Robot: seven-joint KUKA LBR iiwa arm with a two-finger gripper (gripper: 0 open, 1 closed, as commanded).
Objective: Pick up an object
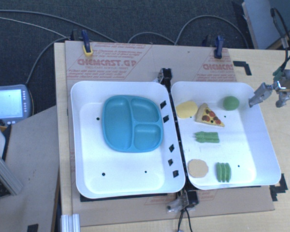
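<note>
The right bin [261, 144] holds several toy foods: a yellow lump [186, 109], a pizza slice [209, 116], a green ball [230, 102], a green bumpy piece [206, 137], a tan round disc [198, 168] and a green ridged piece [223, 172]. My gripper [269, 99] hangs over the bin's far right rim, to the right of the green ball and apart from it. Its fingers are spread open and nothing sits between them.
A blue divided plate [133, 123] lies in the left bin [87, 168]. A black-marked divider [171, 129] separates the two bins. Clamps [87, 47] hold the board at the back edge, and cables run behind it.
</note>
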